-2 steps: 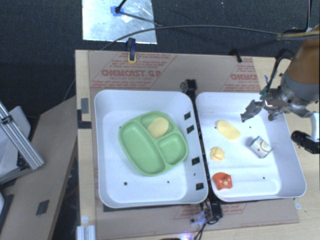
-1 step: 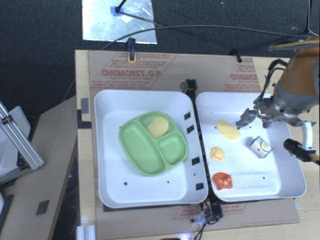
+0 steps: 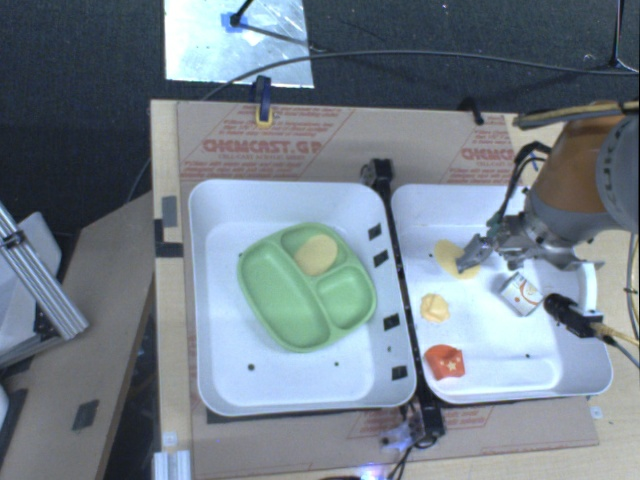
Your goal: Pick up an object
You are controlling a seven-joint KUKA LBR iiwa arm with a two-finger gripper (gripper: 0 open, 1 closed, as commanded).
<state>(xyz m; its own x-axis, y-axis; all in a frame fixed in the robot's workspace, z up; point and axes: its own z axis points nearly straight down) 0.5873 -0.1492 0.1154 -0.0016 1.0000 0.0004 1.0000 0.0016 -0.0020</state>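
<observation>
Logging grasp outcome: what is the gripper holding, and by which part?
Cannot be told: the gripper sits at the yellow piece in the right bin.

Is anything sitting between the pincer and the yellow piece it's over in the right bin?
Nothing visible. The pincer sits right at the pale yellow piece near the right bin's upper left. The other yellow lump, the red item and the small white container lie off to the side.
</observation>
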